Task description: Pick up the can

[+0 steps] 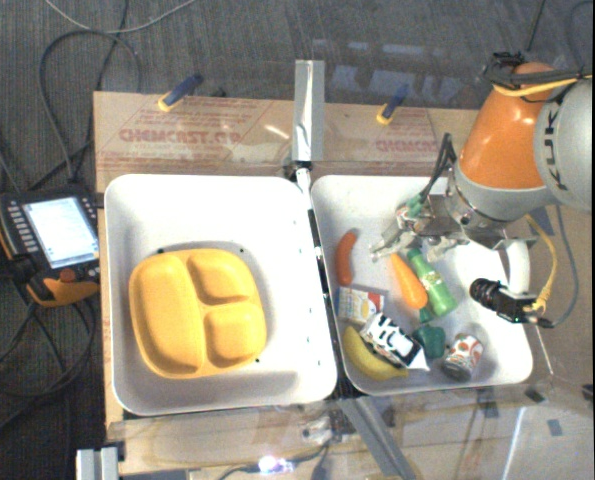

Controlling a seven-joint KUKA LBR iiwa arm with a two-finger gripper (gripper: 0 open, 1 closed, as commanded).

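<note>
Banana (365,356) and carton (392,338) crowd the can (461,356); pincer (417,230) state unclear, above carrot (409,280)

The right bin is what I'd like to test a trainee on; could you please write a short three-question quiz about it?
1. True or false: the can lies in the right bin's near right corner.
2. What lies closest to the gripper? A) banana B) carrot C) yellow tray
3. Which bin holds the yellow tray?

Key: 1 true; 2 B; 3 the left bin.
</note>
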